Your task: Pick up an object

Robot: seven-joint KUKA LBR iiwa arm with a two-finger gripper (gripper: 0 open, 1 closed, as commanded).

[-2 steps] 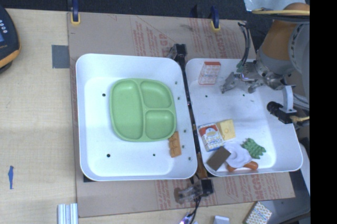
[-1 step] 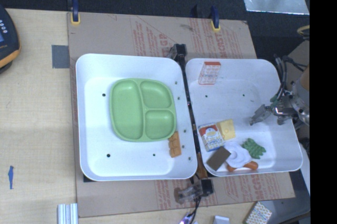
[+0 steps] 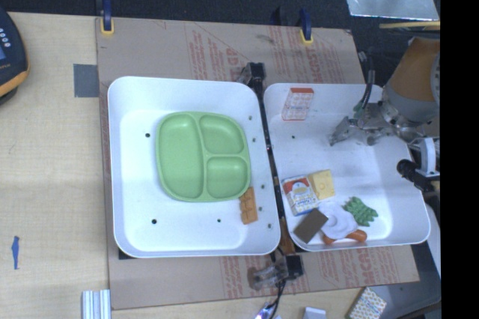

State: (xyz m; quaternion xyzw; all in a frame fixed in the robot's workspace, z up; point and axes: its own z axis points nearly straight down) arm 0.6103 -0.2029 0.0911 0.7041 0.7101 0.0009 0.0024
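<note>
Nearest the jaws, which hover spread and empty over the right bin: small carton just beyond them (light, stiff, flat; pinch across narrow edges).

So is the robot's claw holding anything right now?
No, nothing. The gripper hangs over a bare part of the right bin with its fingers spread, and no toy sits between them.

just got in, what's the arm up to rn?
The arm's claw sits low over bare floor in the upper part of the right bin, with nothing between its fingers. The pile of small items, a red-and-white packet, yellow block and green toy, lies nearer the front. The green divided plate sits in the left bin.
</note>
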